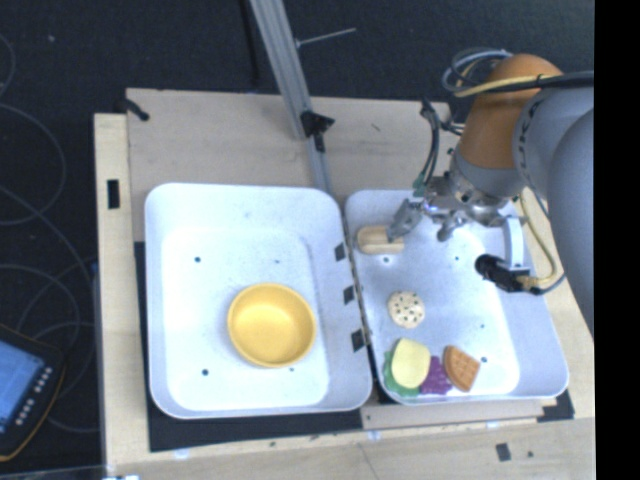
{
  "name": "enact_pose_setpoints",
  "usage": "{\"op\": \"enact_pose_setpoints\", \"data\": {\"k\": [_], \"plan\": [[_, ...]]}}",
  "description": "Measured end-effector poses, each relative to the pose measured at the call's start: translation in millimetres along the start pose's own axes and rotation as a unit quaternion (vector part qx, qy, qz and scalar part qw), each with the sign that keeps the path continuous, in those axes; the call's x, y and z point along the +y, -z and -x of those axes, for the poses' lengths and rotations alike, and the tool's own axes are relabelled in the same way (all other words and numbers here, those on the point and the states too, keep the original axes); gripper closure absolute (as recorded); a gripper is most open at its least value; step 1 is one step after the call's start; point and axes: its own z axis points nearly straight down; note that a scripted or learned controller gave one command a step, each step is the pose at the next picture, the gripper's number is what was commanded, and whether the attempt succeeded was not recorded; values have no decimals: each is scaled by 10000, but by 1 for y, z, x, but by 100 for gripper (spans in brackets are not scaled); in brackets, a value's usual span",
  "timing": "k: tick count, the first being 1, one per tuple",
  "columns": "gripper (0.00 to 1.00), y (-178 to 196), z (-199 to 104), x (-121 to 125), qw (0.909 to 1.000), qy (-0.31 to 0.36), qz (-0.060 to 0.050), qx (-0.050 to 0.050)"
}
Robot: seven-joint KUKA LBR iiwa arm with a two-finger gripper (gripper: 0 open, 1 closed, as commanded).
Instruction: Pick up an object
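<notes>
At the lower right of the frame, along the near wall of the right bin (520, 363), sit a yellow-green piece (409, 362), a purple piece (437, 378) partly tucked under its neighbours, and an orange-brown piece (461, 367), all touching or nearly so; their exact shapes are hard to make out. Just above them lies a round speckled cookie (405, 309). In the left bin (175, 268), a yellow bowl (270, 324) rests near the lower middle. Farther up, a tan cylinder-like block (373, 239) lies at the right bin's upper left corner. The gripper (426, 220) hangs over that bin's far end, its fingers (403, 220) spread apart and holding nothing, the left one just beside the block. The arm (505, 118) rises to the upper right, cut off by the frame edge.
</notes>
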Motion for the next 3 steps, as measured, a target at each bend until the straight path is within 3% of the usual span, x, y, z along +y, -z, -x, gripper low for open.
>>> {"op": "enact_pose_setpoints", "data": {"k": [1,2,3], "plan": [[0,-45,2,1,10000,-15,29,-4],[100,-31,3,2,10000,-29,52,-3],[100,33,0,8,10000,15,58,4]]}}
